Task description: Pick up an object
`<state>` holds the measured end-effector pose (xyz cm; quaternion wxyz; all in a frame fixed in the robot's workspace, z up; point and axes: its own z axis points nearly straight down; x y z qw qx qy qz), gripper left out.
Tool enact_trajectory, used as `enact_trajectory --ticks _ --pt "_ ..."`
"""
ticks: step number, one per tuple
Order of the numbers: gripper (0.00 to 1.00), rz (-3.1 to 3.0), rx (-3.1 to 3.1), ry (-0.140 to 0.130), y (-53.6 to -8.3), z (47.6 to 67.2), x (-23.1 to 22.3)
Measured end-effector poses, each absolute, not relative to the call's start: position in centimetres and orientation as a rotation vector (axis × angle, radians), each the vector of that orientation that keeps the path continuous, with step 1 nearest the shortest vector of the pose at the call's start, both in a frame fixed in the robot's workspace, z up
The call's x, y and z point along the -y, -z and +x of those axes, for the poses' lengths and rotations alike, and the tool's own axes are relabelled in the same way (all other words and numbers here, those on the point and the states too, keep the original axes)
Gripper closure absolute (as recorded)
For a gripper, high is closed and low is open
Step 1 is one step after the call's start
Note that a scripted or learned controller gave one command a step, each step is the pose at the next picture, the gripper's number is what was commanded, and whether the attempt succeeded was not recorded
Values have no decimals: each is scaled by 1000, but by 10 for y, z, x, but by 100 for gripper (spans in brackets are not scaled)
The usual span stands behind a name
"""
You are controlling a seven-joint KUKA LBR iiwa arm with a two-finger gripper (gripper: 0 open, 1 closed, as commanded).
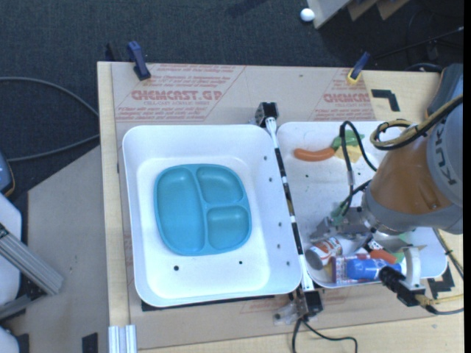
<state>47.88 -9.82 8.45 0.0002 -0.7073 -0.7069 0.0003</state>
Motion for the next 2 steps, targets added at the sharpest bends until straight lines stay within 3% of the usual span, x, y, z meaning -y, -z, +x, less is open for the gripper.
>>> enact_trajectory --ticks 1,2 --pt "100 -2226 2222 3 -95 480 98" --pt "100 -2220 2223 1 -185 498 73"
